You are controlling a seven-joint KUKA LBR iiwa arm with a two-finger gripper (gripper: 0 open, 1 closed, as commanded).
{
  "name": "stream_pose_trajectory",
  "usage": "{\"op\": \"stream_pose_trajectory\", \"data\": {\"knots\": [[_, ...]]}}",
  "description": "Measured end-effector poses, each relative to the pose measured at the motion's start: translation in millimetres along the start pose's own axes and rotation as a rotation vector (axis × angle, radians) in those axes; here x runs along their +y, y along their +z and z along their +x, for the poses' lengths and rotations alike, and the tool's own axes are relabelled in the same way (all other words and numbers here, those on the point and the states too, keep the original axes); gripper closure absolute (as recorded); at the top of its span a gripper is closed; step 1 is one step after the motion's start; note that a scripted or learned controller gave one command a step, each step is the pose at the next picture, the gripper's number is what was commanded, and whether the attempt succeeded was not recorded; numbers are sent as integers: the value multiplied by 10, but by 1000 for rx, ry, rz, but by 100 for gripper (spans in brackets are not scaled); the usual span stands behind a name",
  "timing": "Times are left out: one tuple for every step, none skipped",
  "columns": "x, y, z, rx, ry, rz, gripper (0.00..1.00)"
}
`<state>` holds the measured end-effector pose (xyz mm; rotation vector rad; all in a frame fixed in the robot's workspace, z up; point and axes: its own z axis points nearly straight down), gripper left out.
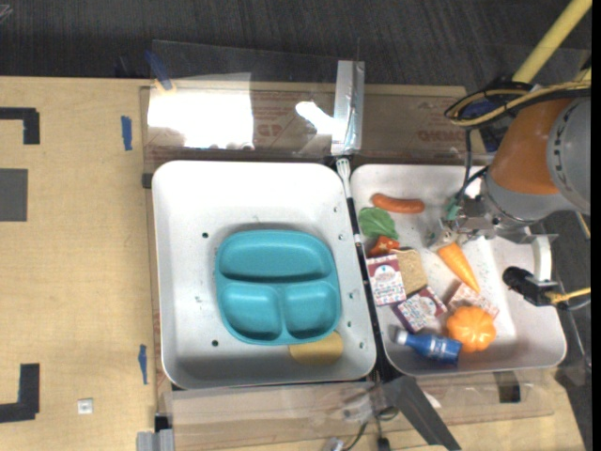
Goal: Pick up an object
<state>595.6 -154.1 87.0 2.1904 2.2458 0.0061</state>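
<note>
1. Two white bins sit side by side on the bench; I see the left bin (178, 252) carrying a teal divided tray (278, 283) with a tan sponge-like block (316, 349) at its near edge.
2. I read the gripper (457, 225) over the right bin (540, 346), hanging from the grey arm (535, 163) with its orange band.
3. Whether the jaws stand open or closed, I cannot tell; dark wrist hardware masks them.
4. An orange carrot (459, 264) lies just below the jaws, its thick end nearest them; contact cannot be confirmed.
5. To the jaws' left lie a red sausage (397, 204) and a green leafy piece (377, 223), near but apart.
6. Further below the jaws I note a small orange pumpkin (470, 327), a blue bottle (427, 345) lying flat, and several small printed cartons (387, 282) between them and the bin divider.
</note>
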Motion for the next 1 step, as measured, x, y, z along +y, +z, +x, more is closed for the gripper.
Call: {"op": "stream_pose_trajectory", "data": {"knots": [[461,-1024,782,2,-27,-4,100]]}}
